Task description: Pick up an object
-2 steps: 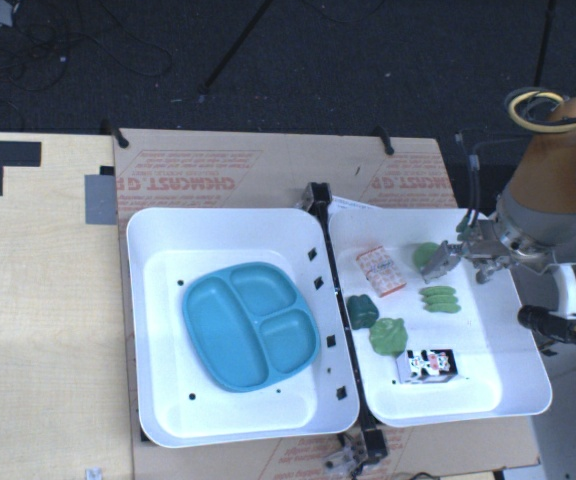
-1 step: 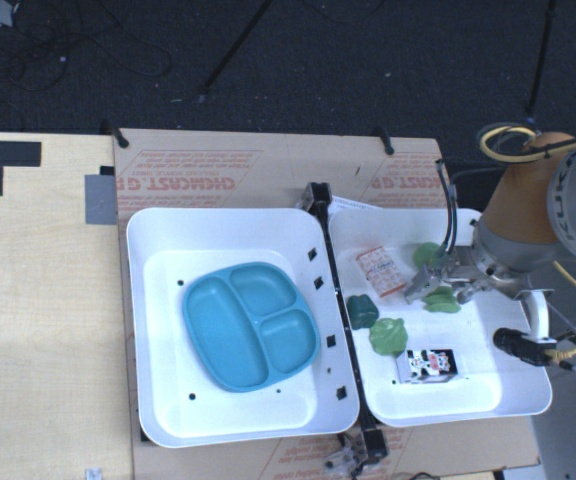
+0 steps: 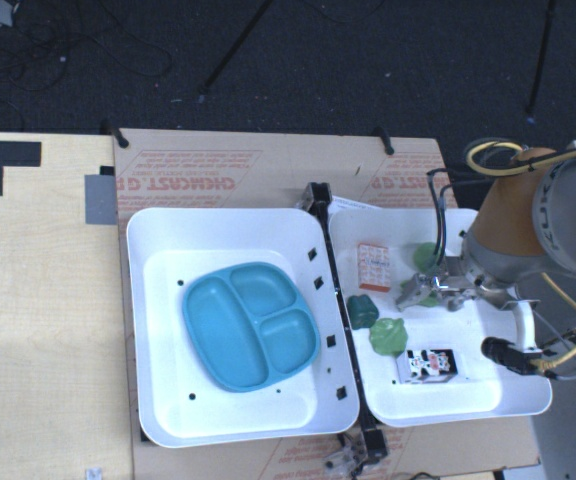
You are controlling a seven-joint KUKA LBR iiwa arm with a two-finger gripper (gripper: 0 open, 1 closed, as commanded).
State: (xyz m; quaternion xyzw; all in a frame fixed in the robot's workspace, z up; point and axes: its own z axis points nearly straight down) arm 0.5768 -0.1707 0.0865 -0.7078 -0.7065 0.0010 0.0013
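Note:
My gripper (image 3: 415, 292) hangs low over the middle of the right bin (image 3: 513, 400), on the arm that comes in from the right. Just left of its tip lie a dark green lump (image 3: 362, 310) and a light green lump (image 3: 388, 335). A small orange-and-white packet (image 3: 373, 265) lies further back. Another green object (image 3: 427, 256) sits right behind the gripper, partly hidden by it. A black-and-white card (image 3: 428, 365) lies near the bin's front wall. Nothing shows in the gripper's grasp.
The left bin (image 3: 153, 268) holds a blue divided plate (image 3: 250, 323). A black divider (image 3: 333, 308) runs between the bins. Cardboard (image 3: 218, 173) lies under both bins, with pale wooden bench (image 3: 38, 318) to the left. Cables hang by the arm's wrist (image 3: 528, 353).

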